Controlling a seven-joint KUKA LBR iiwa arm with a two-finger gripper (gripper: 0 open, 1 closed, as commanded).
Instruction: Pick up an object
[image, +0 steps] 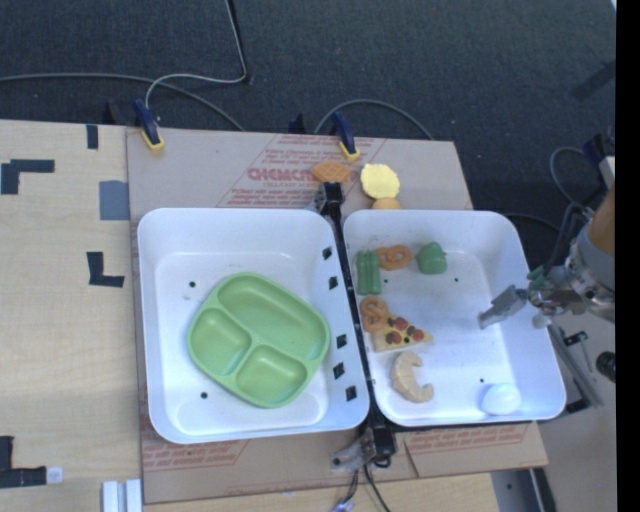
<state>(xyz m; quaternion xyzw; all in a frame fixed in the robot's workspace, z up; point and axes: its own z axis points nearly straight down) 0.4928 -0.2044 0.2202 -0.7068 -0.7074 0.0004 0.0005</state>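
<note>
The right bin (470, 225) holds several toy foods: a green pickle (368, 270), an orange pretzel (394, 257), a green pepper (431, 258), a brown pretzel (374, 313), a pizza slice (402, 333), a tan croissant (409, 378) and a white round piece (500, 398). My gripper (520, 308) hangs over the right side of this bin, coming in from the right edge. It is open with nothing between its fingers. It stands well to the right of the foods and above the white piece.
The left bin (160, 240) holds a green divided plate (258, 340). Behind the bins, on the cardboard, lie a yellow toy (380, 182) and an orange cookie (333, 172). A black divider (345, 300) joins the bins.
</note>
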